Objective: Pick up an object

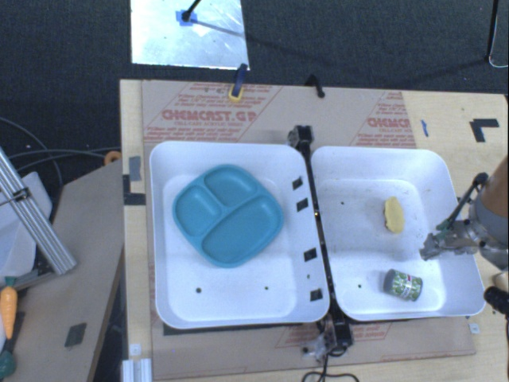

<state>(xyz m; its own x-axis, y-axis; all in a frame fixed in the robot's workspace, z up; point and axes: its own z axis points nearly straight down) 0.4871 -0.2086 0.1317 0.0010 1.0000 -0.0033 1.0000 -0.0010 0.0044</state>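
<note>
Hovering my gripper (pixel 429 249) at the right bin's (pixel 350 165) edge, jaws' state unclear; green can (pixel 403 285) lies just below-left.

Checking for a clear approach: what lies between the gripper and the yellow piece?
Bare white bin floor in the camera view: gripper, yellow piece, right bin.

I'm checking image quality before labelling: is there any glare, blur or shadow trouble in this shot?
Camera view: the metal sheet above the bench glares bright; the gripper at the right bin looks soft, slightly blurred; the blue plate, yellow piece and green can are evenly lit, with faint shadows.
</note>
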